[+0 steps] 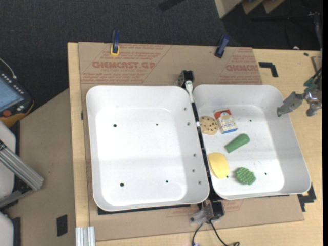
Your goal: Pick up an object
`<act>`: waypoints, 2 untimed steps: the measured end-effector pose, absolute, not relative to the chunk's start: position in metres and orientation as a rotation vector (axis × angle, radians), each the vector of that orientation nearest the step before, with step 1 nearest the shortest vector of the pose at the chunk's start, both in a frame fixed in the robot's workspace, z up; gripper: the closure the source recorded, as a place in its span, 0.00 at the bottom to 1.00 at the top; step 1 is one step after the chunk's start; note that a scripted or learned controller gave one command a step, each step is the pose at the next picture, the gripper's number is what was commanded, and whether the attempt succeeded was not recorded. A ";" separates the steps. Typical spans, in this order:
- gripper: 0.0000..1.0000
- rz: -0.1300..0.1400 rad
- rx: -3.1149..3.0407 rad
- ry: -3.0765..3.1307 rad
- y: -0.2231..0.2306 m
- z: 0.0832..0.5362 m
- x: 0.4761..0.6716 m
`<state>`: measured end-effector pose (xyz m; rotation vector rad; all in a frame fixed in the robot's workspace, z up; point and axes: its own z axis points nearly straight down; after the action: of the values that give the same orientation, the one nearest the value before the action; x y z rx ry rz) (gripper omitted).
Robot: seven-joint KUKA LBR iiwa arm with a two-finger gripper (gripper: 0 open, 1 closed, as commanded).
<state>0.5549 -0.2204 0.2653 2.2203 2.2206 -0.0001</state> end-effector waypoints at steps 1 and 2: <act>1.00 0.002 2.217 2.218 -0.221 0.276 0.556; 1.00 0.000 2.226 2.221 -0.200 0.295 0.476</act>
<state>0.4764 -0.1998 0.2946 2.2260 2.2212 -0.0004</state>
